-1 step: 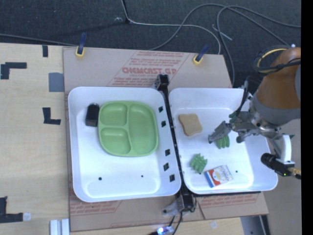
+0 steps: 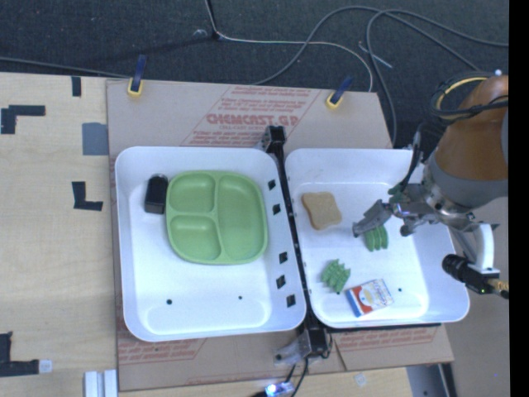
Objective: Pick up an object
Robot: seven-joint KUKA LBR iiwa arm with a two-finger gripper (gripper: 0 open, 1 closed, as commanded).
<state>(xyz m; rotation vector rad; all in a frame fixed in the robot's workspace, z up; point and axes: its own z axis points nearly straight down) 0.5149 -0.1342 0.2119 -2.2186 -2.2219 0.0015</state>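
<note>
My gripper hangs low over the right bin, near its right side, with its two fingers spread apart and open. One dark finger points left; the other is a short stub to its right. A small green ribbed piece lies on the bin floor just below the left finger, touching or nearly touching it; it is not clamped between the fingers. A tan bread-like slice lies to the gripper's left. A green leafy piece and a red, white and blue packet lie nearer the front.
The left bin holds a green divided plate and a small black block beside it. A black clipped divider runs between the bins. Cables cross the dark floor behind the bench.
</note>
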